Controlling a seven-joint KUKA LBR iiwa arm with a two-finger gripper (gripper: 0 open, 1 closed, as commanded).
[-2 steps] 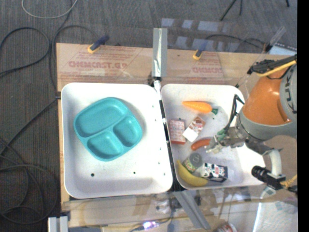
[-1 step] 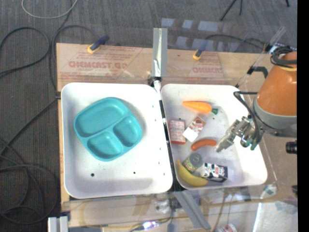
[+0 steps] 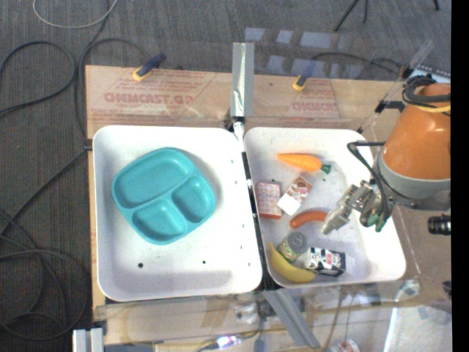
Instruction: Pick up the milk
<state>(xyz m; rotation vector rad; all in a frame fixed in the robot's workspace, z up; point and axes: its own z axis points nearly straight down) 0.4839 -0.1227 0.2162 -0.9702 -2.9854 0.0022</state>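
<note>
- In the right bin (image 3: 381, 266), the gripper (image 3: 338, 220) is hanging just right of the red sausage (image 3: 308, 218); it is carrying nothing, and I cannot tell how wide its jaws are standing.
- The milk (image 3: 326, 261) is lying on its side near the front wall, touching the banana (image 3: 288, 268) and beside a small can (image 3: 296, 242), so a clean grasp is looking crowded.
- A carrot (image 3: 299, 162) and two snack packets (image 3: 269, 199) are also sitting in this bin.
- The left bin (image 3: 117, 270) is holding a teal divided plate (image 3: 165, 194).

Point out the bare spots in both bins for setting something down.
Left bin: free strip along its near edge, below the teal tray. Right bin: bare upper-left corner, above the carrot. Crowded around the banana, can and milk.
</note>
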